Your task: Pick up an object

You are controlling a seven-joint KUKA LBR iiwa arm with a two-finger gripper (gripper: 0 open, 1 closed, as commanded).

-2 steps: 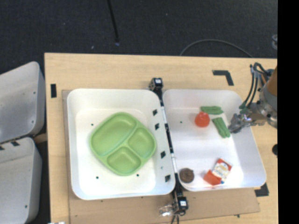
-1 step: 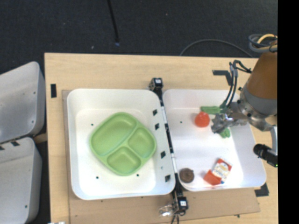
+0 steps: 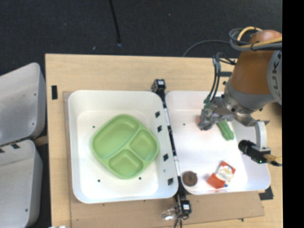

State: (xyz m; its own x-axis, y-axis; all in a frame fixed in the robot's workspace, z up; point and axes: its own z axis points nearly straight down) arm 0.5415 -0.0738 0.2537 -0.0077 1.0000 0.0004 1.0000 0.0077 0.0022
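Dark carpet surrounds a pale wooden desk that carries two shallow white bins side by side. At the left, the left bin holds a light green divided plate, lying flat and well apart from the arm. Across the divider, the right bin holds a small brown round object near its front edge, a red and white packet just beside it, and a green elongated object farther back. The gripper hangs low just beside that green object's left end, and I cannot tell how it is set or whether anything is caught in it. The green object looks the nearest candidate; a good grasp would centre on its middle, straddle its narrow width, and lift straight up.
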